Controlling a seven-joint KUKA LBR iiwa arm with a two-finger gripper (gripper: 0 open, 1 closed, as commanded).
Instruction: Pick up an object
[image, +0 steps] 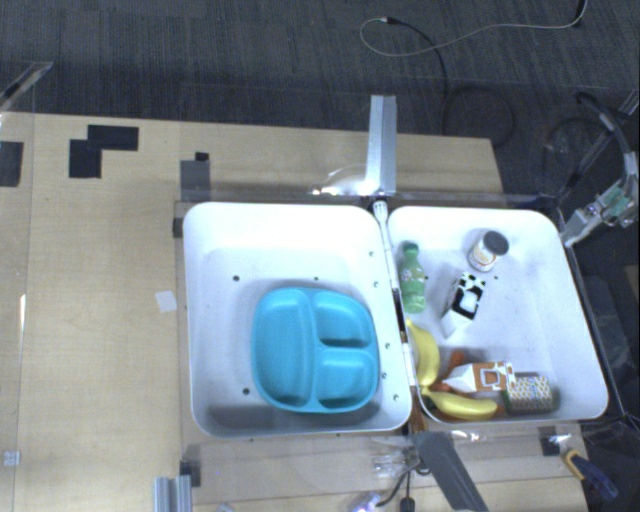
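The right bin holds several objects. A green bottle lies along its left wall. A small round can stands near the back, with a white bottle with a black label lying just in front of it. One yellow banana lies by the left wall and another banana sits at the front edge. Beside these are an orange and white carton and a grey textured block. In the left bin lies a blue divided plate.
A metal post rises behind the seam between the bins. Cables and a small bracket sit off the right bin's back right corner. A wooden bench top spreads out to the left.
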